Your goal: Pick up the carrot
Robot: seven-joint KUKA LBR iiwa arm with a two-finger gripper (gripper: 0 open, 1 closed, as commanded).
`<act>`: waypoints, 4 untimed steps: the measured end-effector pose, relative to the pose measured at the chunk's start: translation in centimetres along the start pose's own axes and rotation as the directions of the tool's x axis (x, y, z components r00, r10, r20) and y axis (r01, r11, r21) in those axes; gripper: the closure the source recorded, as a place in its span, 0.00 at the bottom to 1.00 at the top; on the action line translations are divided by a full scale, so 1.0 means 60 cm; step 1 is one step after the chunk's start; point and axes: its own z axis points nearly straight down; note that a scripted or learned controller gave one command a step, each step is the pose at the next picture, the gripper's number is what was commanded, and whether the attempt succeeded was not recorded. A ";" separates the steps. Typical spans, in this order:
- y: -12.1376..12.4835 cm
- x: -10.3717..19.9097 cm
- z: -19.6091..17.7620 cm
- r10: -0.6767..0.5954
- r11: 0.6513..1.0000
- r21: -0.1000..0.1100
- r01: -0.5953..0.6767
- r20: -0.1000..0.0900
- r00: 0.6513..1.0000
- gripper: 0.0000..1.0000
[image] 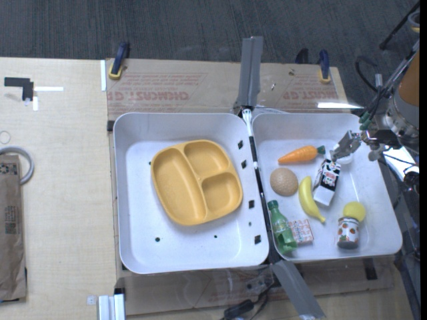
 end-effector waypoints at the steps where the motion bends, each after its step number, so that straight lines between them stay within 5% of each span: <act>1: 0.085 0.057 0.030 -0.011 1.000 -0.002 0.011 0.001 1.000 0.00; 2: 0.127 0.074 0.199 0.036 0.999 0.000 -0.036 0.000 0.999 0.00; 3: 0.106 0.090 0.237 -0.058 0.998 -0.003 0.058 0.000 0.998 0.00; 4: 0.134 0.084 0.132 0.046 0.999 -0.004 -0.046 0.001 0.999 0.00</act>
